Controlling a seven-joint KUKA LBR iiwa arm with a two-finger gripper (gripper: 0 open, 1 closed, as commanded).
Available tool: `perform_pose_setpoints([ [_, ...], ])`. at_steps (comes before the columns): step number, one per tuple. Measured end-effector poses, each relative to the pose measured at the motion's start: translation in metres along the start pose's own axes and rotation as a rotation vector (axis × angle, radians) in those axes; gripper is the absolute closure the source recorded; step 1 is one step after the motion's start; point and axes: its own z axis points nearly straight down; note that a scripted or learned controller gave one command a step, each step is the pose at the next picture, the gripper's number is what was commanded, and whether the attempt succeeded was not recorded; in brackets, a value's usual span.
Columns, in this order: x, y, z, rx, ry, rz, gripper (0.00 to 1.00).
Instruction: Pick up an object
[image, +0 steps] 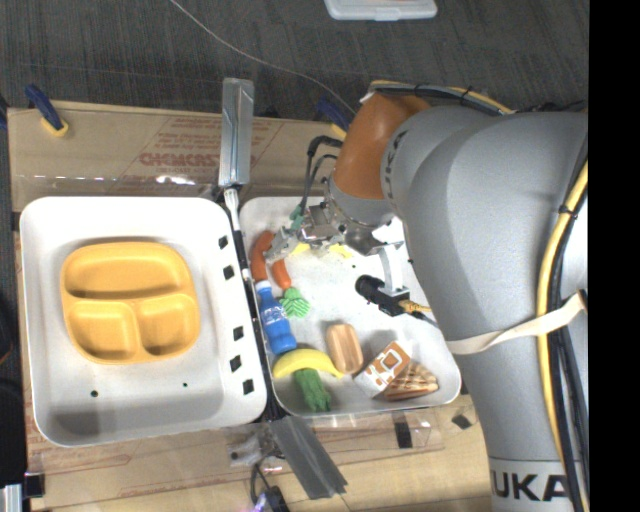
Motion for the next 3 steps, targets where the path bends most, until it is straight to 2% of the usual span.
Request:
perform_pose_setpoints([
  [1, -0.001, 0.008, -0.001, 0.001, -0.002, 0.141, 0.00],
  [2, 0.001, 0.008, -0.011, 0.003, -0.001, 0.133, 1.00],
  [3, 0.073, 0.021, -0.106, -0.011, 0.001, 0.139, 1.00],
])
